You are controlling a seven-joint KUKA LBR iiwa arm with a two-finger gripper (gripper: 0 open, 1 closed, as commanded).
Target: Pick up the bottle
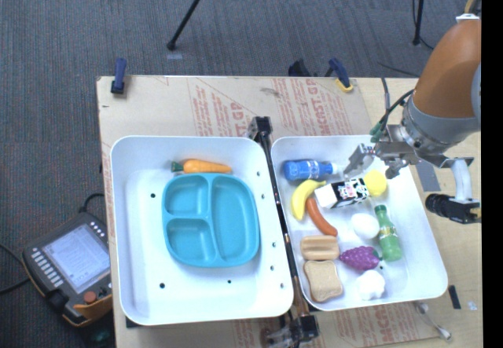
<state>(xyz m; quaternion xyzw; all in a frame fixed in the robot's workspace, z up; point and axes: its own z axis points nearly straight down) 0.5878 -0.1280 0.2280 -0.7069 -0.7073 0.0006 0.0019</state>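
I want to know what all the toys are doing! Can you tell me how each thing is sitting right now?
Blue bottle: lying on its side, right bin.
Green bottle: lying down, right bin.
Banana: lying beside the blue bottle.
Milk carton: tipped over.
Carrot: lying above the blue tray, left bin.
Gripper: over the right bin, holding nothing.

The grey arm [440, 115] is reached in from the right, its orange band [448, 64] seen high above the wrist. The gripper [363, 162] is angled down and leftward, fingers spread apart, nothing held between them.
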